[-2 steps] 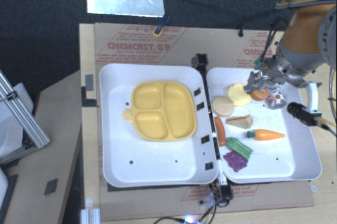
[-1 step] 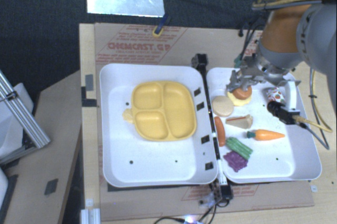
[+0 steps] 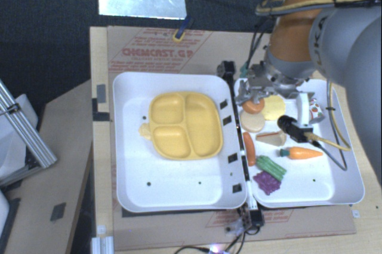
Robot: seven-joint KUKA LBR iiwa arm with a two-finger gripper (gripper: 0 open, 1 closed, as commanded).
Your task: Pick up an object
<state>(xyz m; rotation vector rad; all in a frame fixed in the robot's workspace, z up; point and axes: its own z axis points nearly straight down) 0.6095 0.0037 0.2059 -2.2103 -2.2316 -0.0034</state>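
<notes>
**While gripper hangs low in right bin, pick not yet made**

Though the gripper (image 3: 250, 94) is down at the far-left corner of the right bin (image 3: 349, 187), nothing shows as clamped in it. Claw state: cannot tell whether it is spread or pressed together, as the wrist body hides it from above.

Progress, as a judgement: the approach looks done, while grasp and lift are both left. No object is off the bin floor.

Likely target is the orange-red piece (image 3: 253, 106), directly under or just beside the gripper. It touches or nearly touches the yellow disc (image 3: 274, 107) on its right and sits just above the beige round piece (image 3: 252, 122). This is a crowded cluster, so a neighbour could get nudged.

Its orientation is hard to read. The visible part looks like a squat oval, a bit wider across the view than along it, with its top edge hidden by the gripper. It has no clear pointed end, so I can't say which way it points.

Easier reads elsewhere in the same bin:
- The orange carrot (image 3: 301, 153) lies with its long axis left-right and its tip toward the view's right.
- The red chili-like piece (image 3: 249, 148) runs near-far along the bin's left wall.

The left bin (image 3: 128, 187) holds a yellow divided plate (image 3: 182, 125), well apart from the gripper.
</notes>
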